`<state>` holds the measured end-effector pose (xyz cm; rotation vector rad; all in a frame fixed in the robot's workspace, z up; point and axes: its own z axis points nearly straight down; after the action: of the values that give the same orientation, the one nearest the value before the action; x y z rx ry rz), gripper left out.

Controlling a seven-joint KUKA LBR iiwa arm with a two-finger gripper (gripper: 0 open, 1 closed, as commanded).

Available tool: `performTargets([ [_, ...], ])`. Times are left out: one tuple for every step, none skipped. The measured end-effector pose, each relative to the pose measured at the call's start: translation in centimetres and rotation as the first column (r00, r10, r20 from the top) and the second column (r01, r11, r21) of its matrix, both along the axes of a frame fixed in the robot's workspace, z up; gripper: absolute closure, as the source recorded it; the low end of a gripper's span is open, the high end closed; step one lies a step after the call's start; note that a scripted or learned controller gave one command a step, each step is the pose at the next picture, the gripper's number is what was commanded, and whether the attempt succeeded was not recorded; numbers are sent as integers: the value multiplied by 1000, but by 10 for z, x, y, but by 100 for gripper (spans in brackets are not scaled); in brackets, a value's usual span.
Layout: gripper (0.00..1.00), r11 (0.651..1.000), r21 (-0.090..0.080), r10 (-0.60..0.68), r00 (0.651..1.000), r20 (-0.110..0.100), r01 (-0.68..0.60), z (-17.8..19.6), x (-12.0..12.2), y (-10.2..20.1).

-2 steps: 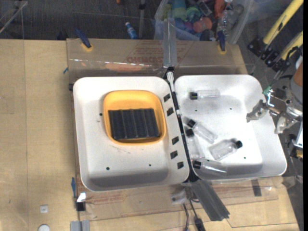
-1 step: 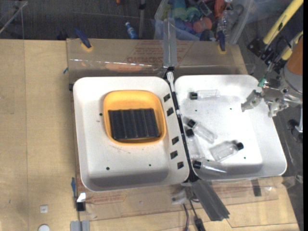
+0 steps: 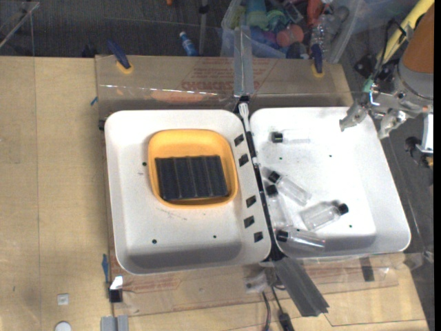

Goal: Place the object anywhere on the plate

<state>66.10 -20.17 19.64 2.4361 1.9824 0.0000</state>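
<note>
Wooden surface is seen carrying two shallow white bins (image 3: pixel 124 254), where the yellow square plate (image 3: pixel 157 143) waits left, small clear plastic vials with black caps (image 3: pixel 322 214) lie right, and the jaws (image 3: pixel 372 116), open and empty above, could slip on them.

My work place is a wooden bench (image 3: pixel 48 185) with two white bins side by side, the left bin (image 3: pixel 131 243) and the right bin (image 3: pixel 362 171). Where they meet I see a row of small black tabs (image 3: pixel 249 185). Behind the bins a clear sheet (image 3: pixel 179 81) is fixed with a clamp (image 3: pixel 122 61) at the left and another clamp (image 3: pixel 316 61) at the right. Further back stands a clear box (image 3: pixel 289 12) full of colourful toys. Some cables (image 3: pixel 272 309) hang at the front edge.
</note>
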Motion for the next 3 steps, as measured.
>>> performTargets([
  [0, 957, -3, 291, 957, 3, -291, 21, 7, -14],
  [0, 901, -4, 433, 901, 3, -433, 32, 7, -19],
  [0, 831, -5, 557, 831, 2, -557, 35, 8, -19],
])
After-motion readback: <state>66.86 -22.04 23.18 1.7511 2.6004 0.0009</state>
